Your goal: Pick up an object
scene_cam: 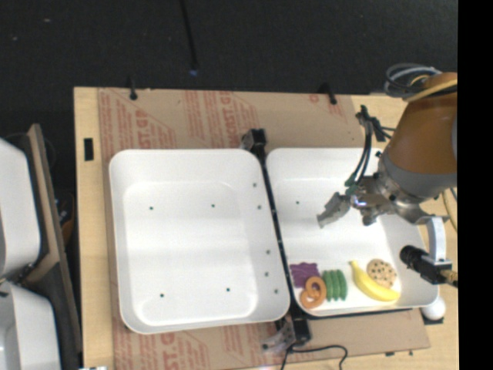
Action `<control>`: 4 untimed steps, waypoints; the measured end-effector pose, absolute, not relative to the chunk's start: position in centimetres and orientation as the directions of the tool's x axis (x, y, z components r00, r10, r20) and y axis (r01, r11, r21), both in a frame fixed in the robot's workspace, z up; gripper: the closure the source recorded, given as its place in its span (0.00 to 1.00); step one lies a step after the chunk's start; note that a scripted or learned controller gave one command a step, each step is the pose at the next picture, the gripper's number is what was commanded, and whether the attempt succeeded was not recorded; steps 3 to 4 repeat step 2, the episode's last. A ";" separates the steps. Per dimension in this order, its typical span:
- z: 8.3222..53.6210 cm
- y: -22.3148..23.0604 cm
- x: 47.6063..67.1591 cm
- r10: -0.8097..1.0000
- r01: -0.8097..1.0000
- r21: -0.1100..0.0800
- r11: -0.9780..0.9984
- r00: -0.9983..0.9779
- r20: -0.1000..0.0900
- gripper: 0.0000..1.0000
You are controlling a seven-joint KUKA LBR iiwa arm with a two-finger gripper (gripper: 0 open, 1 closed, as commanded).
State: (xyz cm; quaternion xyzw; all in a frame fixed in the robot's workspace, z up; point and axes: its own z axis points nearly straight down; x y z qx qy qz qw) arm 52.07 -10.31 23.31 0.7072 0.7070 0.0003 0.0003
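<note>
Place: you're looking at a robotics lab bench
Evidence: two white bins (123, 199) centre frame; cardboard sheet (185, 122); cables (185, 21) top

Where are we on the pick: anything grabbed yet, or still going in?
Nothing looks picked yet. The gripper hangs over bare floor in the right bin, with nothing seen between its fingers. The purple piece, orange ring, green piece, banana and cookie all lie along the bin's near edge. Left: reach one, grasp it, lift it.
</note>
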 end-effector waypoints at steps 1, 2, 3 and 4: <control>19.9 -3.0 51.5 1.000 1.000 -0.002 0.005 -0.005 0.001 0.00; 21.6 8.0 51.3 1.000 1.000 0.001 0.009 -0.009 0.003 0.00; 21.6 8.0 51.3 1.000 1.000 0.001 0.009 -0.009 0.003 0.00; 21.6 8.0 51.3 1.000 1.000 0.001 0.009 -0.009 0.003 0.00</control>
